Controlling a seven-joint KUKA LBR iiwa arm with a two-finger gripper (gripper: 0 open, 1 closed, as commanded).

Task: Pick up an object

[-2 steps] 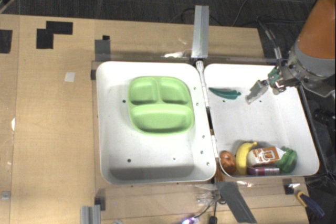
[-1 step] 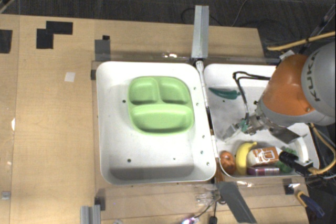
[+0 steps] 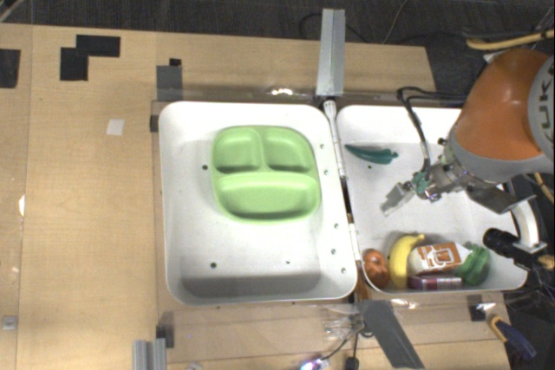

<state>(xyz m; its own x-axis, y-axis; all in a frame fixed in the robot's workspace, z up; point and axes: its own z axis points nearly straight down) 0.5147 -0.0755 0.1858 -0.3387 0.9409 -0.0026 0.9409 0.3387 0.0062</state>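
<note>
My gripper (image 3: 395,197) hangs over the bare middle of the right bin (image 3: 373,217), reaching in from the right at a slant. Nothing shows between its tips. A teal, leaf-shaped object (image 3: 371,153) lies on the bin floor up and to the left of it, well apart. Along the bin's front wall sits a cluster: a reddish-brown round thing (image 3: 375,264), a yellow banana (image 3: 403,256), a brown-and-white packet (image 3: 438,256), a purple item (image 3: 434,280) and a green item (image 3: 475,264).
In the left bin (image 3: 182,212) lies a green divided plate (image 3: 264,172). A metal rail (image 3: 332,56) runs between the bins at the back. A black cable (image 3: 416,121) loops over the right bin's back edge.
</note>
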